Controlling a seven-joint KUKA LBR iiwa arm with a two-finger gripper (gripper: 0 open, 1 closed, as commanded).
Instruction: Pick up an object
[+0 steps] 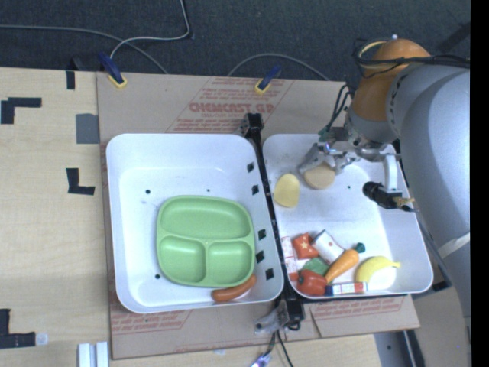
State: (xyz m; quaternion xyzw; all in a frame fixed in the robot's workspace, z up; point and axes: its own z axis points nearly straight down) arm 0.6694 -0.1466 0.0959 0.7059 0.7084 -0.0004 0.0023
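Reaching in over the far end of the right bin (397, 270), the arm (435, 159) sets its fingers (330, 161) down around a tan, rounded object (319, 178); the lump sits just under the tips, touching them, though whether the fingers are apart or clamped on it cannot be told from this angle. Just beside the fingers, toward the divider between the 2 bins, lies a pale yellow piece (287, 191), close to the tan object but apart from it. Well away from the fingers, at the near end of the same bin, a cluster is heaped together: a carrot (341, 264), a lemon (377, 272), a red pepper (312, 283), a small white box (328, 245) and a red-and-white marker (348, 287). The left bin (130, 159), well apart from the fingers, holds a green divided plate (205, 240) with 3 compartments, and a sausage (234, 290) rests just past the plate's near edge. Both bins stand on a cardboard sheet (221, 105) laid over the surface (38, 220).
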